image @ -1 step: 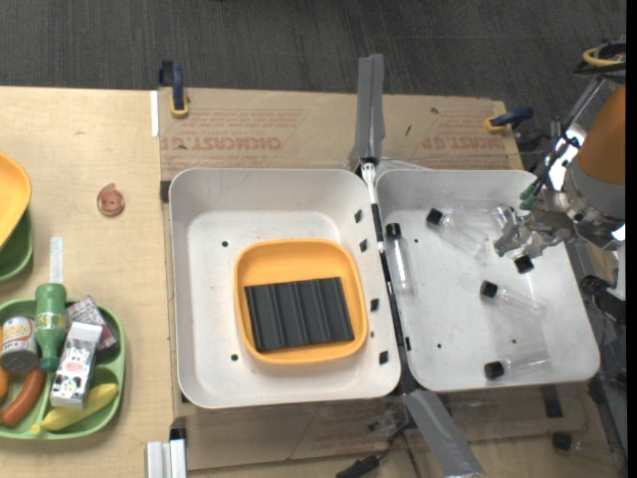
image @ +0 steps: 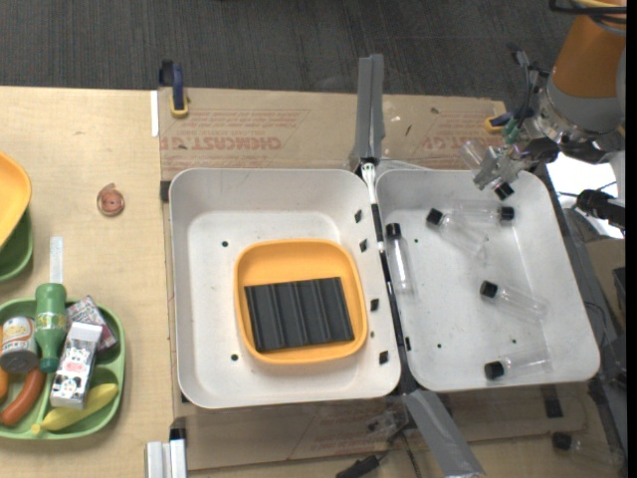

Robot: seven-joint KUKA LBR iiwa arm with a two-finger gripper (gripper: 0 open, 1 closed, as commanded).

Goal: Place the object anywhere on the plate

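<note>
An orange plate (image: 299, 251) lies in the left bin (image: 199, 267), and a dark grey ribbed slab (image: 299, 314) rests on its middle. Several clear vials with black caps lie loose in the right bin (image: 567, 297): one near the back (image: 454, 224), one mid-right (image: 510, 298), one at the front (image: 514, 365), and one along the left wall (image: 395, 257). My gripper (image: 495, 173) hangs over the back right corner of the right bin, close above another black-capped vial (image: 505, 210). Whether anything is in it is too blurred to tell.
A metal divider post (image: 370, 108) stands between the bins at the back. On the bench to the left sit a green tray of toy food (image: 60, 366), an orange bowl (image: 10, 202) and a small pink disc (image: 110, 201). Brown cardboard (image: 259, 132) lies behind the bins.
</note>
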